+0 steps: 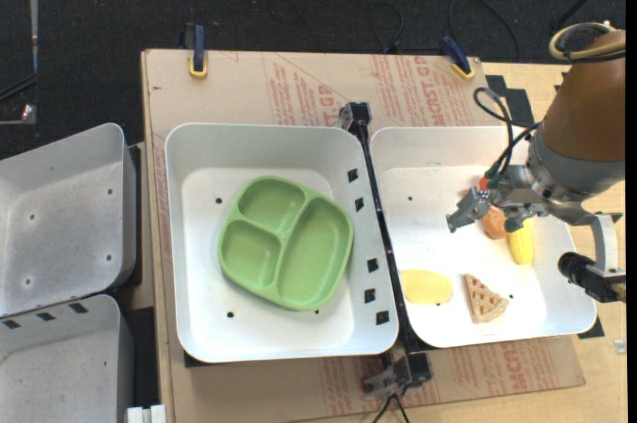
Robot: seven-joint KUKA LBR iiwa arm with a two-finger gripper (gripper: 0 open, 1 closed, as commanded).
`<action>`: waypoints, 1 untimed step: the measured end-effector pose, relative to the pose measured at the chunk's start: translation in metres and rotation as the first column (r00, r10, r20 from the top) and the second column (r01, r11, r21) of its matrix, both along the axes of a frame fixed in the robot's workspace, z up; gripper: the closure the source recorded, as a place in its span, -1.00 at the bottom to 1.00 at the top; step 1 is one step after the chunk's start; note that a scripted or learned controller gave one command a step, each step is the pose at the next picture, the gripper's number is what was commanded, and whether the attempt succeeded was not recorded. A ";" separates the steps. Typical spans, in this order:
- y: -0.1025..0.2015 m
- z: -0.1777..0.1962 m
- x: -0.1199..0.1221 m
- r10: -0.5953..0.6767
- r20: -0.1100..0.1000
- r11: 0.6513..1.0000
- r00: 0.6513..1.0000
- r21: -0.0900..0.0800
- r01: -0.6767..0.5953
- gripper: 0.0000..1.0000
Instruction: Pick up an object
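Observation:
In the right bin (428, 162) lie several toy foods: an orange piece (494, 224), a yellow corn cob (522, 242), a flat yellow piece (427, 287) and a pizza-like slice (485, 299). My gripper (480, 209) hangs over the bin's right half, right beside the orange piece and the corn. One dark finger (462, 214) points left. Nothing shows between the fingers. The grey arm with its orange band (587, 112) comes in from the right.
The left bin (199, 172) bears a green divided plate (287, 242). A black divider (370, 212) runs between the bins. White lids (60, 212) lie off to the left of the bench. Blue and yellow clamps (198, 53) sit on the board's far edge.

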State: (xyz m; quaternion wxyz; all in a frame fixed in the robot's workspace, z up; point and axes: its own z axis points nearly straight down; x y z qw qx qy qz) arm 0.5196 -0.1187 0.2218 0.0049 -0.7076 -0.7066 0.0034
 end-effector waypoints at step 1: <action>0.000 0.005 0.002 0.002 0.011 1.000 1.000 -0.002 -0.002 -1.00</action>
